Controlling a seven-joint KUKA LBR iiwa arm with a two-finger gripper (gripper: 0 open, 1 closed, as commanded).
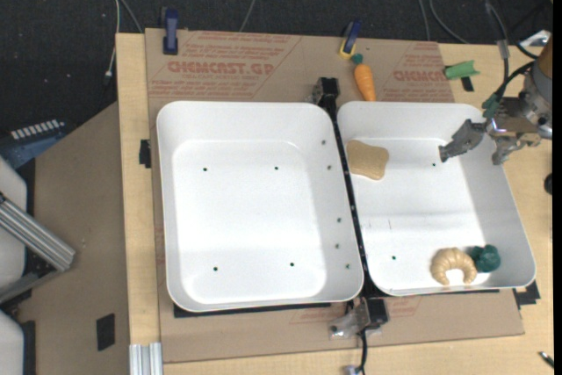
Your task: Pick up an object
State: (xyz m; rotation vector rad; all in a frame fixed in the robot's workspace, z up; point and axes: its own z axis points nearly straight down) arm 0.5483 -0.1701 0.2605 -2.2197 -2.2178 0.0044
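So there were three things in the right bin (pixel 492 189) that could've been the pick. Closest to the hand (pixel 479 142) was the bread slice (pixel 367 161), a tan toast-shaped piece lying flat against the bin's left wall, right by the seam with the left bin (pixel 176 189). From the hand it sat off to the left in the camera view and a touch nearer the camera, with bare white floor between them. Its long axis ran roughly left-right, rounded top toward the right, but honestly it's close to square so I wouldn't bet much on direction.

The other two were down in the near right corner: a croissant (pixel 454 266), curved with both tips pointing toward the camera, long axis left-right, and a green lump (pixel 485 257) touching or just beside it on the right. Can't tell what the green thing was. Both lay well apart from the hand, toward the camera.

The hand was hovering over the far right edge of the bin, fingers spread apart, nothing between them. One dark finger angled down-left into the bin.

My read: the bread was the easier reach, mostly a sideways slide, though sitting tight to the wall could make it awkward to close on.

A toy carrot (pixel 364 82) lay on the cardboard just behind the bins, tip toward the camera.
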